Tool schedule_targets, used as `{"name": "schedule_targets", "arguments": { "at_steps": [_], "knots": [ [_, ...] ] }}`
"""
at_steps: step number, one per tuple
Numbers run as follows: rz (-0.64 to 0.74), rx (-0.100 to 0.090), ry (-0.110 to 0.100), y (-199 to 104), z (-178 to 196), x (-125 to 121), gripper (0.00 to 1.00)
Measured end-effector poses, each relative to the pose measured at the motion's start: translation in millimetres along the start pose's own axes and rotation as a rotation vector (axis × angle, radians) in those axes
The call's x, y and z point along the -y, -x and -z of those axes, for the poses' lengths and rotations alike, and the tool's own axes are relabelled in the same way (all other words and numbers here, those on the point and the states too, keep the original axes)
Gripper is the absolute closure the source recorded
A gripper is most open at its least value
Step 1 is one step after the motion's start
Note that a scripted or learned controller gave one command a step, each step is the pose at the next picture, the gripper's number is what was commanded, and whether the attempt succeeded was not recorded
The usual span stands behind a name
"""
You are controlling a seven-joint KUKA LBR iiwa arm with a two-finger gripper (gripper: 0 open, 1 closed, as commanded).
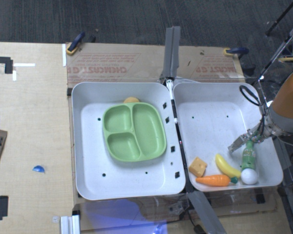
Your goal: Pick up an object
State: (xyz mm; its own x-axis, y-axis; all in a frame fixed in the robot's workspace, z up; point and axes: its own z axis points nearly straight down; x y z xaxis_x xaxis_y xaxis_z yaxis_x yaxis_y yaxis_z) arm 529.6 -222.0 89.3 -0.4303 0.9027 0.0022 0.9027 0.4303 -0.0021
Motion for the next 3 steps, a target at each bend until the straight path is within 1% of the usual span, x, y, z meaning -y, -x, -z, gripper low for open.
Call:
{"name": "schedule_targets", "arguments": {
  "at_steps": [1,2,3],
  "knots": [
    [-0.001,0.001,0.000,1,7,-1,1.00],
    [-0.246,0.002,0.000,-20,74,-39,1.00],
    [-0.246,0.002,0.000,-20,74,-39,0.00]
  ]
}}
